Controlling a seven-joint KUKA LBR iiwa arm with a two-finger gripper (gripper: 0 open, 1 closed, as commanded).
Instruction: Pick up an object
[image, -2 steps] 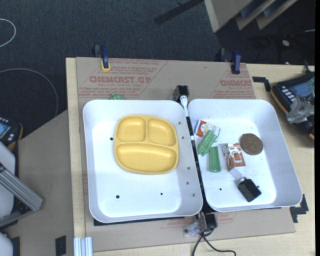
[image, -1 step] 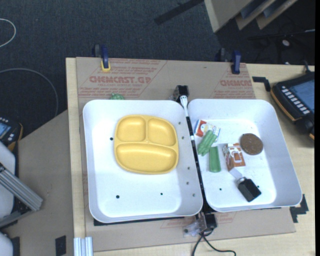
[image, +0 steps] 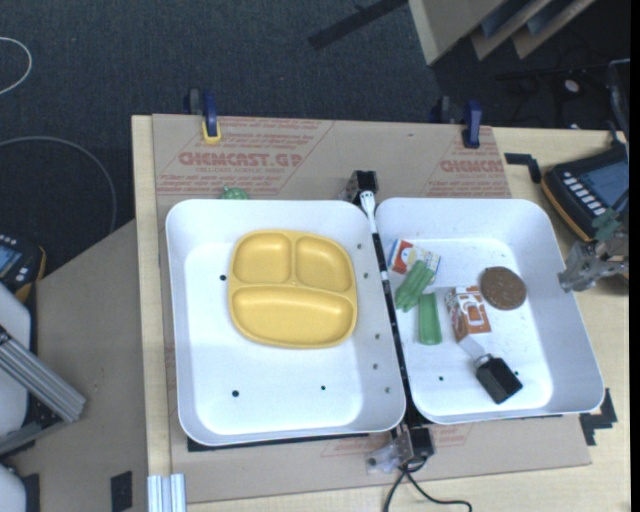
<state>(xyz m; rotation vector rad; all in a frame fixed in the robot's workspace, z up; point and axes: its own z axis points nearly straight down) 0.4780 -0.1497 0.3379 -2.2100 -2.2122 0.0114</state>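
The right bin (image: 560, 380) holds several small objects. A brown round disc (image: 503, 288) lies toward its right side. Beside the disc is an orange and white packet (image: 468, 312). Two green pieces (image: 420, 295) lie near the middle, below a red and white card (image: 402, 256). A black block with a grey end (image: 495, 377) rests near the front. My gripper (image: 585, 266) hangs at the bin's right rim, right of the disc and apart from every object. Nothing shows in its grasp.
The left bin (image: 200, 390) carries a yellow divided plate (image: 293, 288). A black strip (image: 378, 262) runs between the bins. Blue clamps (image: 209, 112) hold the cardboard base at the back. A handheld device (image: 590, 190) sits at the right.
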